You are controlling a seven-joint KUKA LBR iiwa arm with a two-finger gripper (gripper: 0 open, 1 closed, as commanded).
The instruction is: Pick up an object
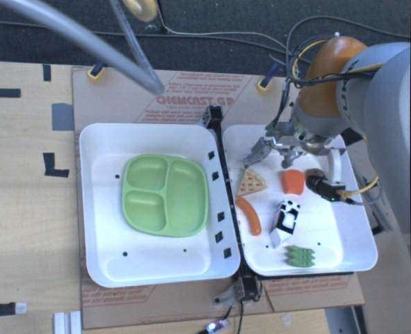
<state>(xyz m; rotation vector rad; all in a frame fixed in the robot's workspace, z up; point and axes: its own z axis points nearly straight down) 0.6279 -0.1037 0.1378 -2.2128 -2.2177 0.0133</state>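
Observation:
The right bin (pixel 351 252) holds several small objects: a pizza slice (pixel 251 183), an orange block (pixel 293 181), an orange-red sausage (pixel 249 216), a black-and-white piece (pixel 286 216) and a green toy (pixel 300 257). My gripper (pixel 272 158) hangs over the bin's far part, just above the pizza slice and the orange block. It is open, its fingers spread apart, with nothing between them.
The left bin (pixel 97 152) holds a green divided plate (pixel 165 193). A black divider (pixel 222 179) runs between the bins. Cables (pixel 344 190) trail beside the wrist on the right. A grey pole (pixel 66 26) crosses the top left.

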